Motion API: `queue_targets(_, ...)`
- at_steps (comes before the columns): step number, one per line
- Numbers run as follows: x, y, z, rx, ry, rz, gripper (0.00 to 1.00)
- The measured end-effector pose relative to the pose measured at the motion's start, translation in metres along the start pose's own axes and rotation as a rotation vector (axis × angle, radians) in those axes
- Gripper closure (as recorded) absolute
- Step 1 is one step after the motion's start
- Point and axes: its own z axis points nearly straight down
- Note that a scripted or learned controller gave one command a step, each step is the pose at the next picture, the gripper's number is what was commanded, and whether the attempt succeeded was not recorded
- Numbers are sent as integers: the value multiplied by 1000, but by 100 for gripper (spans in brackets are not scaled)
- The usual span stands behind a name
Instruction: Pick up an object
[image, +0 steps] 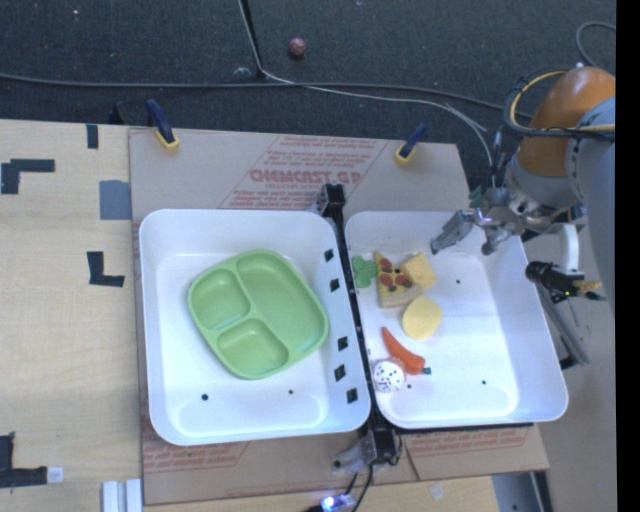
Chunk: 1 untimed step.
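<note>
Bright, even light; soft, slightly blurry.

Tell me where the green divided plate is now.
The green divided plate lies in the left bin, slightly tilted, near the divider between the bins.

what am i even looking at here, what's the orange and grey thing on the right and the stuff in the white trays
That is a robot arm, grey with an orange band, reaching in from the right. At its end is a two-finger gripper, hovering over the upper edge of the right bin. A single camera looks down on the bench at a slant. Two shallow white bins sit side by side. The left bin holds a green divided plate. The right one holds small toy foods near its left side: a pizza slice, a yellow piece, a carrot, something green and a small white ball. Nothing is between the fingers.
</note>
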Motion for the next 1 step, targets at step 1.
queue_targets(1, 0, 1, 50, -10, -3, 1, 0)
